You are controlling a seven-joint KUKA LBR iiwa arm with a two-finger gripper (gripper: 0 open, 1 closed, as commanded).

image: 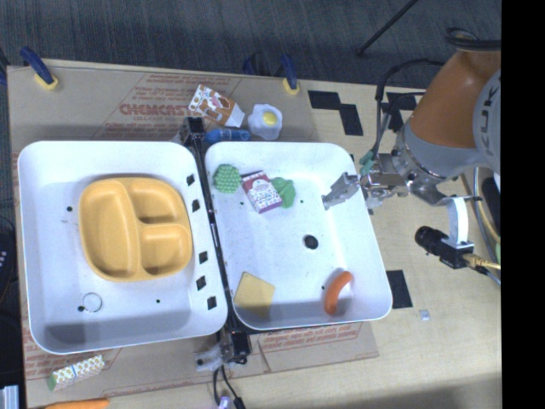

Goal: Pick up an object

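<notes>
Hand: the hand (341, 189) is being held over the right edge of the right bin (368, 254). Nothing is being pinched. Whether it is spread or pressed together cannot be told.

Things to pick: a small pink box (262, 191) is lying near the top edge of the right bin, with a green leafy toy (226, 178) just to its left and another green toy (286, 192) touching its right side. A yellow wedge (254, 292) and an orange sausage (337, 291) are lying near the bottom edge.

Left bin: a yellow tray (136, 226) is sitting in the left bin (34, 228).

Best pick: the orange sausage is judged easiest, being well apart from the others.

How it will handle: it is probably light, smooth and a bit slippery.

Where to hold: it should be squeezed across its thin middle.
</notes>
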